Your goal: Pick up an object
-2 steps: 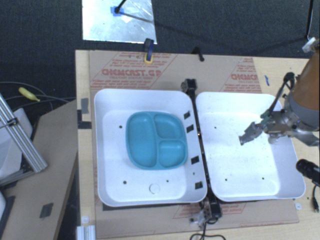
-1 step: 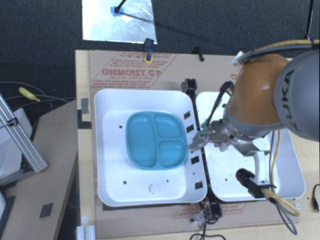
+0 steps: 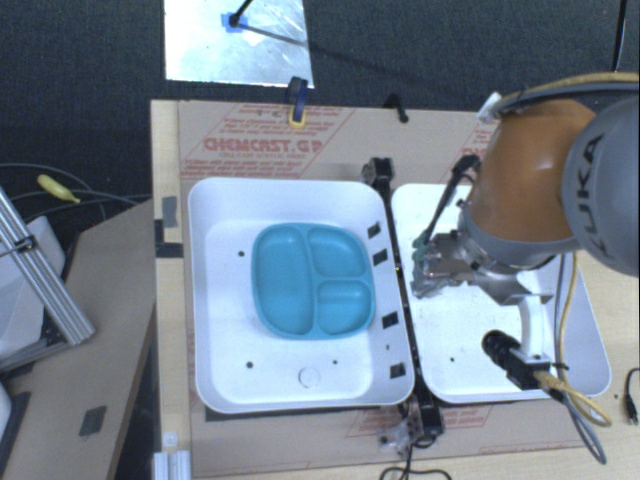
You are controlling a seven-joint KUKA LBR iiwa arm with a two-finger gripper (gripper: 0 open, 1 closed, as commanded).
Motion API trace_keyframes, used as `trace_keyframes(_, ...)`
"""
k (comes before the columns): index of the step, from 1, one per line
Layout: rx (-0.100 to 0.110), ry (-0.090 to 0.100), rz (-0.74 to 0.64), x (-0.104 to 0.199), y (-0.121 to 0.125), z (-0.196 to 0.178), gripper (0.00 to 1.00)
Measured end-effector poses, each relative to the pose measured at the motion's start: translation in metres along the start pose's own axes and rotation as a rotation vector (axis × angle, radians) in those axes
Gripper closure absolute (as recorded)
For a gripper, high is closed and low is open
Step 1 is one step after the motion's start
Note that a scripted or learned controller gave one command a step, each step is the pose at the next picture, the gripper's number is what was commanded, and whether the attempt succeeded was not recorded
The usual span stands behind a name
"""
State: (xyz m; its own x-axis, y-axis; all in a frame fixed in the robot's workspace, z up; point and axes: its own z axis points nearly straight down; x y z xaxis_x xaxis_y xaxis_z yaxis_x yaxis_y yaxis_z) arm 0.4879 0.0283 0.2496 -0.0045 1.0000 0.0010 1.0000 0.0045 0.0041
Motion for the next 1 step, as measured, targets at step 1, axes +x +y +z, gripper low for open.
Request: trace_keyframes(1,-0.002,0.003,-0.007,0.0759,-0.0004,-0.0466,1.0)
